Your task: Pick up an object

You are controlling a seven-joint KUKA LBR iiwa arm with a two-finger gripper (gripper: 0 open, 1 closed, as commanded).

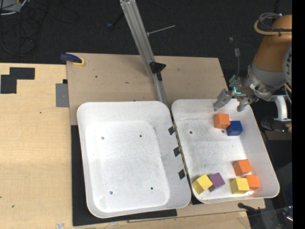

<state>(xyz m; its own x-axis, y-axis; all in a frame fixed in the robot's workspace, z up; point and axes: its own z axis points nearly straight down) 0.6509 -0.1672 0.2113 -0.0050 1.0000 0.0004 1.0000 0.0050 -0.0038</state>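
Right of centre: the two-finger metal gripper (232, 100), fingers spread open and holding nothing, hangs just above the small orange cube (221, 120), which touches a blue cube (234, 128) in the right white bin (205, 147).

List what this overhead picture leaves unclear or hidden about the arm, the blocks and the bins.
- Arm: its upper part is cut off by the camera view's right side.
- Blue block: its left side is hidden behind the orange block.
- Right bin: small dark marks on its floor, too small to identify.
- Yellow block: whether it touches its orange neighbours cannot be told.
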